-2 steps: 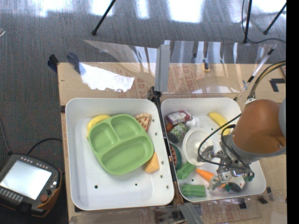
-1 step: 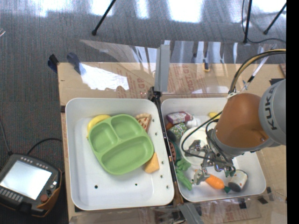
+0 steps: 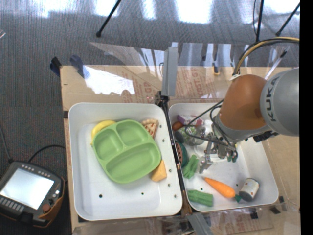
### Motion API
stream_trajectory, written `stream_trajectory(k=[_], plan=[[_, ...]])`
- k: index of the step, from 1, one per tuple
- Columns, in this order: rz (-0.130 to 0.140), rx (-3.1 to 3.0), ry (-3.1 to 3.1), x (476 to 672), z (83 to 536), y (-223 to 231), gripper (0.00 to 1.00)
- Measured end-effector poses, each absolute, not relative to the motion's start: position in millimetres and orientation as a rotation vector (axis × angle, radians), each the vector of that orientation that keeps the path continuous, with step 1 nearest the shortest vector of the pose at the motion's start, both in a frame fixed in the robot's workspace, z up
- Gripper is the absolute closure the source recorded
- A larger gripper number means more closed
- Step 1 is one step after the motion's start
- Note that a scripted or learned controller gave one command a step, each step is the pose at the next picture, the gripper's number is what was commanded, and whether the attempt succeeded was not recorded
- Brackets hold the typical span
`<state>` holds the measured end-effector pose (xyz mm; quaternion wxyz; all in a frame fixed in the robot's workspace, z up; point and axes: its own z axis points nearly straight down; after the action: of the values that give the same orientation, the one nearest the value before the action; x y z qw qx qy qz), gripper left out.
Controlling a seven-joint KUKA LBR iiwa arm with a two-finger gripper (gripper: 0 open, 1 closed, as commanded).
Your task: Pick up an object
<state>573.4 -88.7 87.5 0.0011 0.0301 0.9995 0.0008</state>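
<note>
Toys crowd the right bin [image 3: 266,173]; the gripper [image 3: 209,161], fingers apparently parted and holding nothing, risks nudging the green toy [image 3: 190,166] aside.

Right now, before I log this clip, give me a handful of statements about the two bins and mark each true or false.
1. The green divided plate lies in the left bin. True.
2. The carrot lies in the left bin. False: it lies in the right bin, near the front.
3. The gripper hangs over the right bin. True.
4. The carrot sits between the gripper's fingers. False: it lies on the bin floor, apart from the gripper.
5. A yellow piece pokes out from under the green divided plate's far left edge. True.
</note>
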Motion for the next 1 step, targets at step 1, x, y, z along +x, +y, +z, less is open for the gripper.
stream_trajectory(k=[1], plan=[[0.001,0.092,3.138,483.6,88.0,-105.1,0.0]])
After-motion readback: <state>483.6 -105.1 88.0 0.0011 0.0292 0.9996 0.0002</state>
